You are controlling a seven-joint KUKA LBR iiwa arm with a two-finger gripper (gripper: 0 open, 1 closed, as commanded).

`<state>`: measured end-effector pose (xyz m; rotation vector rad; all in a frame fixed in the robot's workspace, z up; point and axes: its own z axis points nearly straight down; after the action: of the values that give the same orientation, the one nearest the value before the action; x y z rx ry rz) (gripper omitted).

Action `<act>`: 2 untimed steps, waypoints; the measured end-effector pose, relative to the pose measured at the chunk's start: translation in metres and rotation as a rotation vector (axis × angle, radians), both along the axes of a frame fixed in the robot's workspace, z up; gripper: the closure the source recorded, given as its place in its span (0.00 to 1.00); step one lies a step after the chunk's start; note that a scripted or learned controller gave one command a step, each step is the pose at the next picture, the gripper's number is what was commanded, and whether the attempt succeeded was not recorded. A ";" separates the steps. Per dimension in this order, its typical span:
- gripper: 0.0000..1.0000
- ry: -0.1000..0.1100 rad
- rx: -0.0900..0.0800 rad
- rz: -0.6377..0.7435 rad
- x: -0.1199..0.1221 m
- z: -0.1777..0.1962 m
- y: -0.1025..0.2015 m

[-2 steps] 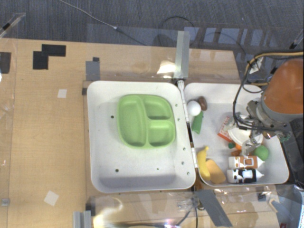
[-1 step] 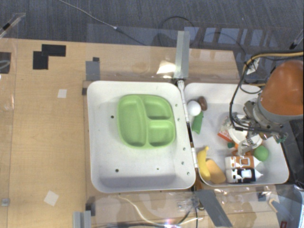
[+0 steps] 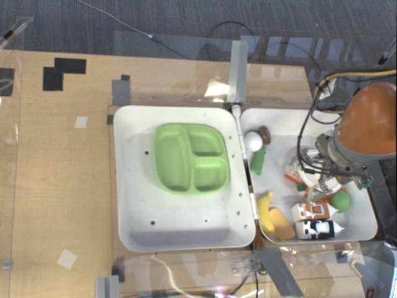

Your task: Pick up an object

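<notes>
Arm (image 3: pixel 367 126) reaching down into right bin (image 3: pixel 282 143), tool (image 3: pixel 322 182) among clutter, its spread apparently hidden, impossible to tell.

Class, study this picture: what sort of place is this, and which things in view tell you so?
Probably a robotics lab bench: a robot arm over two white bins, toy food such as a banana, and a loose cable.

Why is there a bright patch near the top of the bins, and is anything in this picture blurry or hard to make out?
In the camera view, glare from a clear sheet washes out the bench above the bins; the green divided tray is sharp with soft shadows in its compartments; the arm's orange band looks blurred, and its bulk hides the gripper, so the small items beneath are hard to identify.
</notes>
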<state>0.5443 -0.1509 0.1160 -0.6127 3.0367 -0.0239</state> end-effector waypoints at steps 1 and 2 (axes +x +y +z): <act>0.00 0.031 0.003 0.153 0.123 -0.027 0.039; 0.00 0.035 -0.003 0.286 0.043 -0.026 0.010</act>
<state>0.5870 -0.1405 0.0900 -1.0507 2.9490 -0.0087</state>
